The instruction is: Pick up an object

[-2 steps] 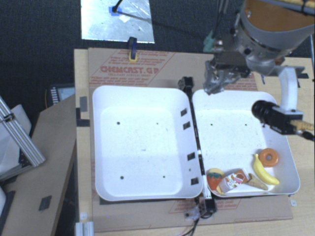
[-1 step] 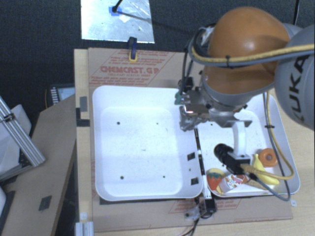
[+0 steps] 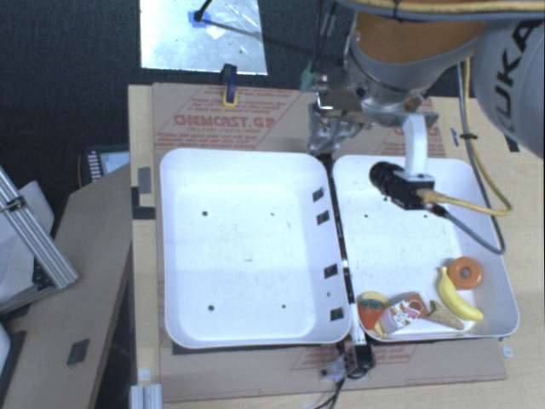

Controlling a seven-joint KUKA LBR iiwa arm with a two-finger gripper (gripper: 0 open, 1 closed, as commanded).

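Gripper (image 3: 326, 139) hangs over the bins' far edge; whether spread or pressed together, I cannot tell. Banana (image 3: 456, 297) and donut (image 3: 465, 272) crowd the right bin's (image 3: 400, 245) near corner, so a descent may clip its wall

Bench (image 3: 102, 228) under two white bins (image 3: 247, 245)

Two white bins, left bin (image 3: 247, 245) and right bin (image 3: 400, 254), black clips along the seam between them. At the right bin's near edge: yellow banana (image 3: 456, 296), orange ring-shaped piece (image 3: 465, 272) just beside the banana, red-orange round piece (image 3: 372, 309), white packet with red print (image 3: 403, 312), tan cone-like piece (image 3: 444, 316). Tan cardboard sheet (image 3: 230, 118) under the bins, red lettering. Arm (image 3: 417, 15) orange and grey. End effector (image 3: 328, 130) metallic grey. Bench (image 3: 85, 254) tan. Silver plate (image 3: 203, 24) beyond the cardboard, blue tape bit.
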